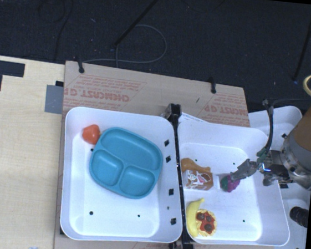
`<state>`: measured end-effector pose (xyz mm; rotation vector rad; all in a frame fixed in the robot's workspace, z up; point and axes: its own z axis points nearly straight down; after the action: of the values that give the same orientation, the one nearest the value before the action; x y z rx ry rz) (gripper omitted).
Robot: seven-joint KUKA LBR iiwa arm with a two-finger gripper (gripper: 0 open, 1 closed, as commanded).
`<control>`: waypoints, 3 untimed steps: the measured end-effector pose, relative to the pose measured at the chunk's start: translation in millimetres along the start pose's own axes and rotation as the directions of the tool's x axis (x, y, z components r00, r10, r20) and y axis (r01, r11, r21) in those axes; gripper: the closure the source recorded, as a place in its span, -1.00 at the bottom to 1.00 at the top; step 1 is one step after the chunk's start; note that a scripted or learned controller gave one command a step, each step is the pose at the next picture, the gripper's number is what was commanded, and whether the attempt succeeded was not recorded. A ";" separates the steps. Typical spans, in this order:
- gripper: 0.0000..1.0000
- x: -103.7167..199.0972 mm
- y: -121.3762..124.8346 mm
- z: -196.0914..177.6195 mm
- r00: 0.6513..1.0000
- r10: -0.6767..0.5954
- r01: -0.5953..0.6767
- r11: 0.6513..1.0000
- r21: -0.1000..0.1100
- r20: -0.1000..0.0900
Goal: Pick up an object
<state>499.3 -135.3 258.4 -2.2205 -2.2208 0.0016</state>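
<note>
Camera view: your hand [238,175] sits right over the small purple-green toy [228,183]; can't tell if it's gripping.

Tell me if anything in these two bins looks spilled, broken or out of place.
Nothing stands out. The blue divided plate lies flat in the left bin with an orange-red ball at its corner. In the right bin lie a brown packet, a yellow toy and a purple object by the gripper.

Blue divided plate [125,162] and orange-red ball [91,134] in white left bin [72,218]; brown printed packet [196,176], purple piece [228,183], yellow toy with red spots [201,219] in white right bin [269,232].
</note>
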 end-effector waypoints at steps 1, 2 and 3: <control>-1.00 8.0 6.3 57.8 1.000 -0.001 0.001 1.000 0.007 -0.003; -1.00 12.3 6.7 121.6 1.000 0.000 0.000 1.000 0.007 -0.003; -1.00 13.2 6.4 173.2 1.000 0.001 -0.001 1.000 0.002 -0.001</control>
<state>505.5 -122.2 85.2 -2.2202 -2.2183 0.0027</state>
